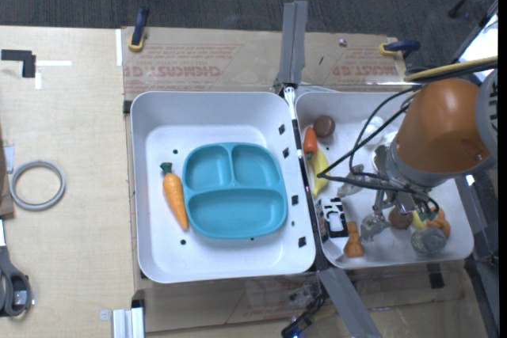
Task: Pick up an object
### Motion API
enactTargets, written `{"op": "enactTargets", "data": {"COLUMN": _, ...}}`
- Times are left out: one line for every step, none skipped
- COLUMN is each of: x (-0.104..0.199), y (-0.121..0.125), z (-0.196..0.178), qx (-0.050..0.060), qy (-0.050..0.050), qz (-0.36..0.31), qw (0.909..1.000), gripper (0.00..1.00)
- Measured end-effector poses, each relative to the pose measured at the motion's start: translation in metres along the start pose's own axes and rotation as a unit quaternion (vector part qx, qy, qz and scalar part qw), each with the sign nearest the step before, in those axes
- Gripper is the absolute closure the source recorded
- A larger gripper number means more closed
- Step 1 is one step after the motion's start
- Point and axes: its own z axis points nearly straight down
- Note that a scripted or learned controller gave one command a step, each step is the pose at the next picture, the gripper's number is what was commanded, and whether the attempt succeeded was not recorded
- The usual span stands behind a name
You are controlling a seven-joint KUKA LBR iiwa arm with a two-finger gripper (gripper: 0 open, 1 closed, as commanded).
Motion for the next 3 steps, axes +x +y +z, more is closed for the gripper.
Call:
{"op": "enactTargets", "data": {"x": 0.014, "y": -0.104, "z": -0.048, "qx": 0.001, "qy": -0.001, "qz": -0.016, "qw": 0.9999, "gripper": 0.00}}
{"op": "enactTargets", "data": {"x": 0.042, "y": -0.107, "z": 0.004, "qx": 0.000, "qy": -0.001, "qz": 0.000, "qw": 1.0000, "gripper": 0.00}}
{"op": "enactTargets", "data": {"x": 0.034, "y": -0.075, "z": 0.005, "qx": -0.001, "qy": 0.000, "qz": 0.079, "qw": 0.9969, "gripper": 0.00}}
